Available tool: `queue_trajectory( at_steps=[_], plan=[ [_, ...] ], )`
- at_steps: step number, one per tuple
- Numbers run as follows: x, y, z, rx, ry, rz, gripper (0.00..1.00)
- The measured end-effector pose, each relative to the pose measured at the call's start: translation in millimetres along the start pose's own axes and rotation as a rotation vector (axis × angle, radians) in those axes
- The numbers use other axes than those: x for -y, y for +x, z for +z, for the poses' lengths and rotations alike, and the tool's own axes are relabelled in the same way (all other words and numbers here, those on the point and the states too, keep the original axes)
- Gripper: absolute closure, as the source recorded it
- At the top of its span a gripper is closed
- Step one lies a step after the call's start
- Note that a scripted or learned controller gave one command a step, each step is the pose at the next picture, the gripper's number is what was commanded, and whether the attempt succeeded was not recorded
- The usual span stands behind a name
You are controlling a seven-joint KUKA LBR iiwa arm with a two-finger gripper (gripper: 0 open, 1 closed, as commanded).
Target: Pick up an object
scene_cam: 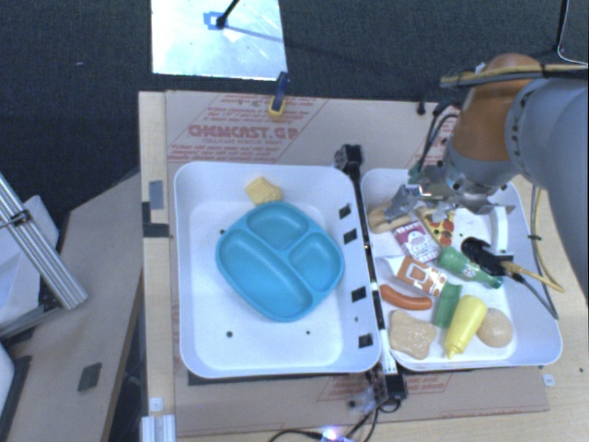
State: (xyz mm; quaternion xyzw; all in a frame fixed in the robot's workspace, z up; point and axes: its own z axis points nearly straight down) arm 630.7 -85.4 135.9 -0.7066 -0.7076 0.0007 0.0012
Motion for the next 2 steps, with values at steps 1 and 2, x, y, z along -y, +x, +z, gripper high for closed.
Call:
queue_trajectory(
  at_steps=[1, 2],
  plan=[
    [0.0, 0.6, 52.0, 0.000, 0.000, 0.001, 0.00],
    [-1.6, 0.3, 38.3, 0.001, -0.006, 0.001, 1.00]
  ],
)
